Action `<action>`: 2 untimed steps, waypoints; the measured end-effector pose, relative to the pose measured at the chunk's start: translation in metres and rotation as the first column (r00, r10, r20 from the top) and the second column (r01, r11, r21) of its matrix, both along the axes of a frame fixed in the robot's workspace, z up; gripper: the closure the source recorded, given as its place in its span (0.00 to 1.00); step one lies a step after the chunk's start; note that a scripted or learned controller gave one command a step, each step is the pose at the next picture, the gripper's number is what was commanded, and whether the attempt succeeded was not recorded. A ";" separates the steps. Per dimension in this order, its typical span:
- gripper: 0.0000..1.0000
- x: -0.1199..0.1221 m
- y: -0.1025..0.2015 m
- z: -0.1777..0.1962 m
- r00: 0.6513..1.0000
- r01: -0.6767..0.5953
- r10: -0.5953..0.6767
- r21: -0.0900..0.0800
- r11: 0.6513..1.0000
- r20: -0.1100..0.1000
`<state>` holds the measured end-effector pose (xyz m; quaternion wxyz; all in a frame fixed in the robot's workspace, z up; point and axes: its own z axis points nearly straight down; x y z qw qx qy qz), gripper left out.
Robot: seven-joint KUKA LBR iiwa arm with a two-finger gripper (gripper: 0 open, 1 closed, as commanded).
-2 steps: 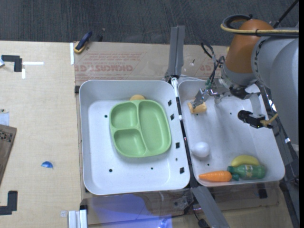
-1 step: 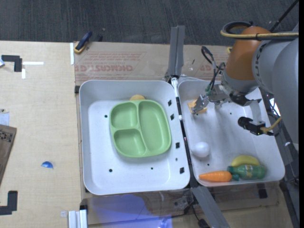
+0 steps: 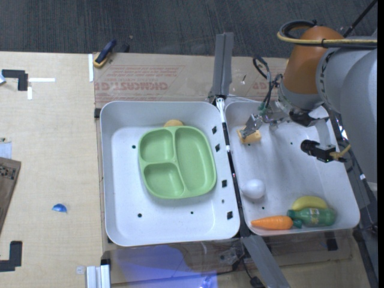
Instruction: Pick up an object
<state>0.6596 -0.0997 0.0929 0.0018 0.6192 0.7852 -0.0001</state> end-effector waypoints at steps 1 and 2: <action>1.00 0.002 -0.001 0.013 1.000 0.000 0.000 -0.002 1.000 0.008; 0.00 0.001 -0.001 0.011 1.000 0.000 0.000 -0.002 1.000 0.005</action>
